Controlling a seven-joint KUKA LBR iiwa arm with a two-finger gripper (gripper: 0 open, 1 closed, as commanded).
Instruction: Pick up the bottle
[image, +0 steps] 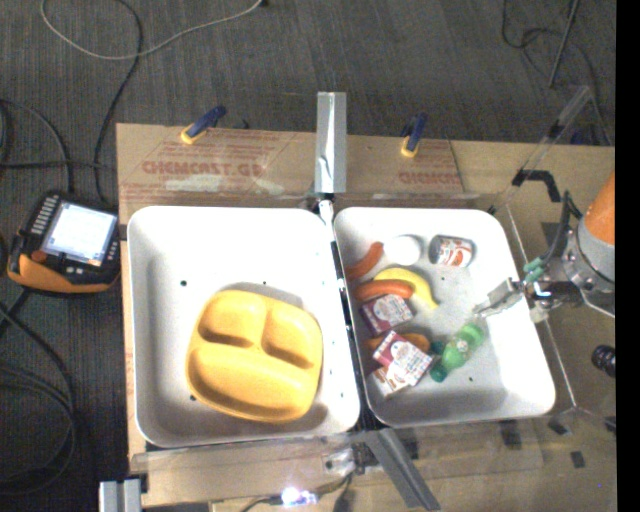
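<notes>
1. The bottle (459, 349), green, is seen lying on its side in the right bin (500, 392), near its middle, just beside the cartons (397, 345).
2. The gripper (497, 299) is placed over the right side of the same bin, above and a little to the right of the bottle, apart from it.
3. Nothing is seen between its fingers, which look slightly parted.
4. The pick is judged as not yet done: lowering, closing and lifting are left.
5. The yellow tray (258, 353) lies in the left bin (160, 250).
</notes>
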